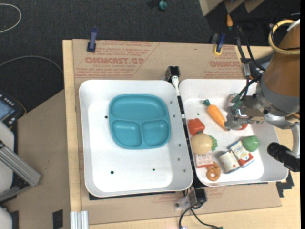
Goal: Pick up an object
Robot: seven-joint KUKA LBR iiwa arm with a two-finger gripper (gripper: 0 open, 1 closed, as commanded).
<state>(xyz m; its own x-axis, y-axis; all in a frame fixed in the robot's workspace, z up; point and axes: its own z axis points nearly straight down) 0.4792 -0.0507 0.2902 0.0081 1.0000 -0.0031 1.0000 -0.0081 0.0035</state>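
Note:
The right bin (217,84) holds several toy foods. An orange carrot (217,116) lies near its middle, a red pepper (195,126) to the left of it, and a tan bun (201,143) just below. Toward the front are a pretzel (213,171), a small can (228,161), a red-and-white carton (240,152) and a green fruit (249,143). My gripper (236,117) is down in this bin, just right of the carrot, over a small red item (243,126) that it mostly hides. Nothing shows as lifted.
The left bin (95,128) holds a teal divided plate (139,120). A black divider strip (180,109) runs between the bins. The arm's grey and orange body (286,75) hangs over the right bin's far right side. Clamps (92,39) sit on the board's back edge.

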